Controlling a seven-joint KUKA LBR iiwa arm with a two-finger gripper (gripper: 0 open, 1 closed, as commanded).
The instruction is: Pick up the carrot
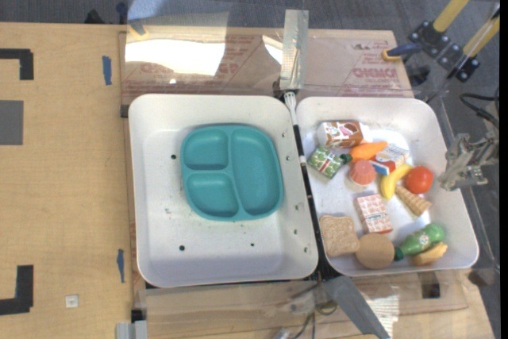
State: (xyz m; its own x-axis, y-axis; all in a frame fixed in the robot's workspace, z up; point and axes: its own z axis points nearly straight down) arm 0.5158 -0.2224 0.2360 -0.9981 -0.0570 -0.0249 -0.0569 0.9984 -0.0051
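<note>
Two shallow white bins are seen side by side on the desk (63,171). The left bin (151,250) carries a teal divided plate (232,171), set near its centre with its three compartments bare; it is judged to be kept apart as a receiving place.

The right bin (452,242) holds the toy foods, heaped close together. The carrot (367,150) is found in the upper middle of that bin, lying roughly level with its green top toward the left. It is touched or closely flanked by a printed carton (341,133) above it, a green carton (325,162) at its lower left and a pink round piece (363,172) just beneath. A banana (394,181), a tomato (419,179) and an ice-cream cone (413,202) lie to its right; a slice of bread (339,233) and a bun (375,251) lie nearer the front.

The hand (467,163) is seen at the right rim of the right bin, well apart from the carrot and with nothing visible in it. Whether it is spread or closed cannot be told, as its shape blurs against the rim.

The pick is judged not yet begun. Because of the crowding, a descent from above across the carrot's narrow width is judged necessary, or a neighbour may be caught.
</note>
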